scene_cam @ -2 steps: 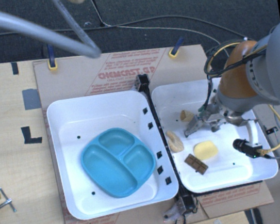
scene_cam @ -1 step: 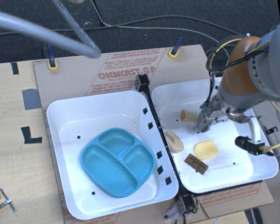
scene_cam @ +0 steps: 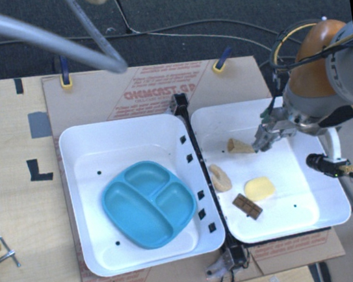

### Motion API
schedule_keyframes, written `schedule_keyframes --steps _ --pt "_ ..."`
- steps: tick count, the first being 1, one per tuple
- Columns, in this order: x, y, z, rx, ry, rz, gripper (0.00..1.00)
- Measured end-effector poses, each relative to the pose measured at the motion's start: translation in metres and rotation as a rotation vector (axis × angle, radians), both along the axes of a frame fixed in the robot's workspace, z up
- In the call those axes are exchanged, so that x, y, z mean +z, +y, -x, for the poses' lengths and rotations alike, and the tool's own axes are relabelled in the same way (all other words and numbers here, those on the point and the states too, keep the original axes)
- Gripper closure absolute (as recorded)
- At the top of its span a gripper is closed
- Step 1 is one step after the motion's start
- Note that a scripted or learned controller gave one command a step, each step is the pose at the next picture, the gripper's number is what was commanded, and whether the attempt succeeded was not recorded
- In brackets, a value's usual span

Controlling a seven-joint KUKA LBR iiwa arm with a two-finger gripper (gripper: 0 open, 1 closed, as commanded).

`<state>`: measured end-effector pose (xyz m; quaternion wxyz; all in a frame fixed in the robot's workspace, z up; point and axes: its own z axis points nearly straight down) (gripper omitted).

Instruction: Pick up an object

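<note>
Below the small tan wedge-shaped piece (scene_cam: 238,145) lay a brown block (scene_cam: 247,206), while the gripper (scene_cam: 260,144), its opening impossible to tell, hovered at the wedge's right end.

**One camera, high over the bench**

We look down at a slant from above, far enough back to take in both bins (scene_cam: 78,184) whole, side by side on the bench (scene_cam: 16,213). The arm (scene_cam: 322,62) enters from our right edge, beside the right bin.

Lab bench (scene_cam: 13,194), taped marks, clamped cardboard (scene_cam: 155,87)
</note>
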<state>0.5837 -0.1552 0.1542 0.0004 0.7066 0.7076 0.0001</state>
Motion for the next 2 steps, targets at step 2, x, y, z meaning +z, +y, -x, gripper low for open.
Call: schedule_keyframes --steps 2 --pt "0.115 0.006 0.004 0.000 -0.004 0.001 1.00"
